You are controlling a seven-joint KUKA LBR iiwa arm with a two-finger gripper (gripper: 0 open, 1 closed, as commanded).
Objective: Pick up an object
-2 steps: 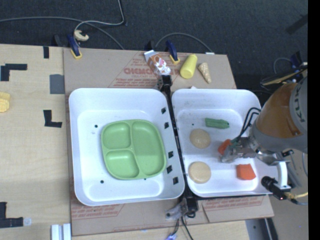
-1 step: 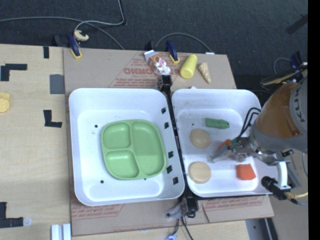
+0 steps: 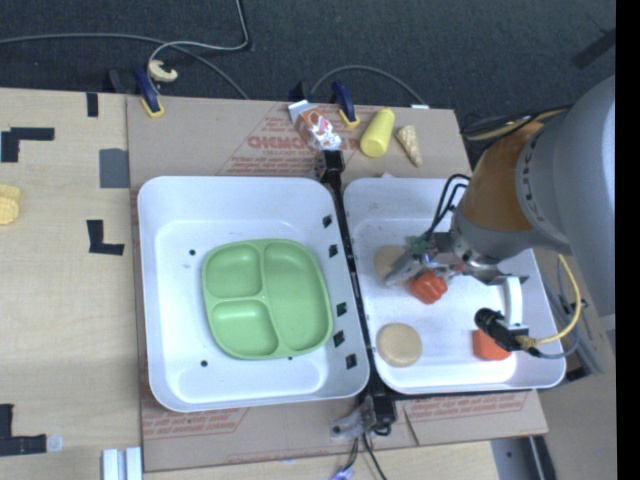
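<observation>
Green divided plate sits alone in the left bin, well clear of the action. Using the divider between the bins as reference from here on.

Just right of the divider, in the right bin: a pale round piece up near the middle, a tan disc further toward the near rim. Right of the pale piece is the tool, down at bin-floor level, with a red-orange object directly at its tip. A second orange item lies further right of the divider, near the front rim, partly behind a black cable end.

Step in hand, as I read it: the grasp itself, tool at the red-orange object. Fingers look angled around it, but wiring and the wrist body crowd the view; cannot tell if they're spread or closed, or whether the object is actually between them. Not calling it held.

Next move needs: confirmed closure on the red-orange object, then a straight vertical lift clear of the bin wall. Object looks small and rounded, so likely to squirt out if the grip is off-centre. Pale piece is close beside it, risk of nudging it.

Behind the bins on the bench: yellow piece, a cone-shaped item and a small packet, not involved.
</observation>
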